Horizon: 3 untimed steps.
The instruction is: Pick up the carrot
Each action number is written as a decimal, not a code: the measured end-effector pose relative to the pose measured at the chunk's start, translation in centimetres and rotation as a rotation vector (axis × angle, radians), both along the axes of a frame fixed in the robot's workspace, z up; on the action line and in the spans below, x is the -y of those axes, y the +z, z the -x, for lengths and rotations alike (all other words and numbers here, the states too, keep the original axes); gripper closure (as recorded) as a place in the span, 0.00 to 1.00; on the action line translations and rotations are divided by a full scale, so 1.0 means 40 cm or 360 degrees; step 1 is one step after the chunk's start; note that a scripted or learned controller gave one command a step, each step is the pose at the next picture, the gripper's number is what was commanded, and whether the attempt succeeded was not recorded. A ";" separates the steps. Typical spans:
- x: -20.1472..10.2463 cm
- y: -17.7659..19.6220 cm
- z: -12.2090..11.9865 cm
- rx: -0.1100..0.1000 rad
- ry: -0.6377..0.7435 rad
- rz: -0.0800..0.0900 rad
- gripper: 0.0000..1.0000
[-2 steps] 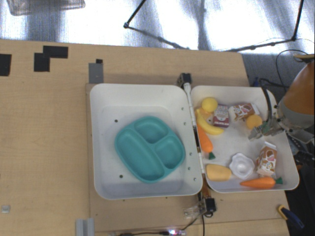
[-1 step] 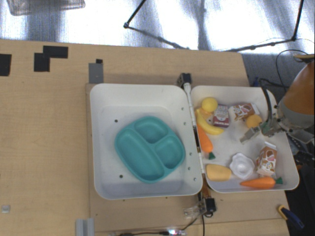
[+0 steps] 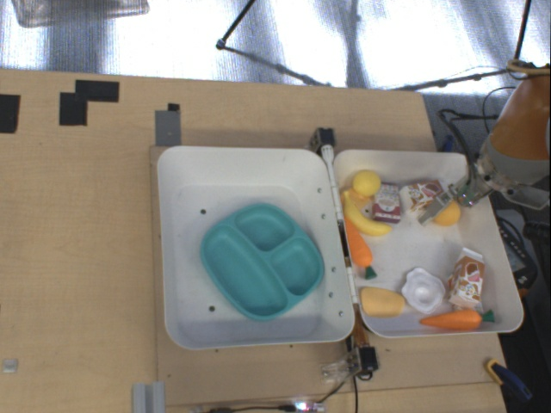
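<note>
Two carrots lie in the right bin (image 3: 508, 256). One carrot (image 3: 358, 246) runs along the bin's left wall, just under the banana (image 3: 366, 221), with its green end toward the front. The other carrot (image 3: 454, 320) lies flat by the front right corner. My gripper (image 3: 446, 201) hangs low over the bin's back right part, right above a small orange-yellow fruit (image 3: 448, 216) and well away from both carrots. The arm's orange band (image 3: 525, 123) shows at the right edge.
The left bin (image 3: 172, 231) holds a teal divided plate (image 3: 263, 259). Also in the right bin are a lemon (image 3: 367, 181), two snack packets (image 3: 388, 203), a small carton (image 3: 467, 280), a white cup-like piece (image 3: 423, 289) and a pale yellow lump (image 3: 382, 301).
</note>
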<state>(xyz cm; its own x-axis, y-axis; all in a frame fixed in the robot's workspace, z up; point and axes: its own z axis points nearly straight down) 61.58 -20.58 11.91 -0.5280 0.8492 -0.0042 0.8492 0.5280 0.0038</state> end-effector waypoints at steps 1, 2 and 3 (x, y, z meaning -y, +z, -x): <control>-0.183 0.199 0.006 0.0001 -0.0091 -0.0002 0.00; -0.448 0.163 0.034 -0.0004 -0.0052 -0.0005 0.00; -0.499 0.164 0.171 -0.0004 0.0328 -0.0002 0.00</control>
<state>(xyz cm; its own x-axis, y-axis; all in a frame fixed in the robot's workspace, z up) 54.74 -0.60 18.46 -0.6908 0.7230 -0.0018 0.7230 0.6908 0.0025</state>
